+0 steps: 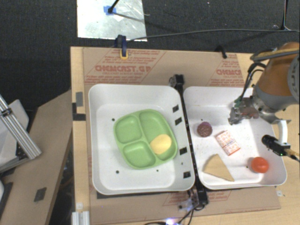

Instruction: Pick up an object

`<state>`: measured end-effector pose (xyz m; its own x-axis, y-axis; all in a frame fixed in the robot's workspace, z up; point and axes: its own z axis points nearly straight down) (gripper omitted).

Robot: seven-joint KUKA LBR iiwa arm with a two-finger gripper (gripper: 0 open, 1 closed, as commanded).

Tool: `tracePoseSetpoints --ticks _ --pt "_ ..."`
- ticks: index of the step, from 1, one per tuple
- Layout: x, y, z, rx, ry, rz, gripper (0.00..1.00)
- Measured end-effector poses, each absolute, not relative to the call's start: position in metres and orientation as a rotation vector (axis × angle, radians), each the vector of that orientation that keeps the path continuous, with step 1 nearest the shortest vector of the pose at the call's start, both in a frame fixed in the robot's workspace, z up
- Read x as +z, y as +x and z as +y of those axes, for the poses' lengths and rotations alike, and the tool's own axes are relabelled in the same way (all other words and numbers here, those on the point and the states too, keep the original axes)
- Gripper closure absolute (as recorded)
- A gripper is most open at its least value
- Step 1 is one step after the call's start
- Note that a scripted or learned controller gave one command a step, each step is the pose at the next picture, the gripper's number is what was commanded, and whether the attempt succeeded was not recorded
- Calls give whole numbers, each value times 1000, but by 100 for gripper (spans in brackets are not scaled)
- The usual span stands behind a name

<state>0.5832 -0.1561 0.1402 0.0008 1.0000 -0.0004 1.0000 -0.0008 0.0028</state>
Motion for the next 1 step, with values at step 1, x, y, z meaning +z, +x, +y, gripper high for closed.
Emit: tracePoseSetpoints --ticks 1 --pt "192 592 -150 3 2214 2224 100"
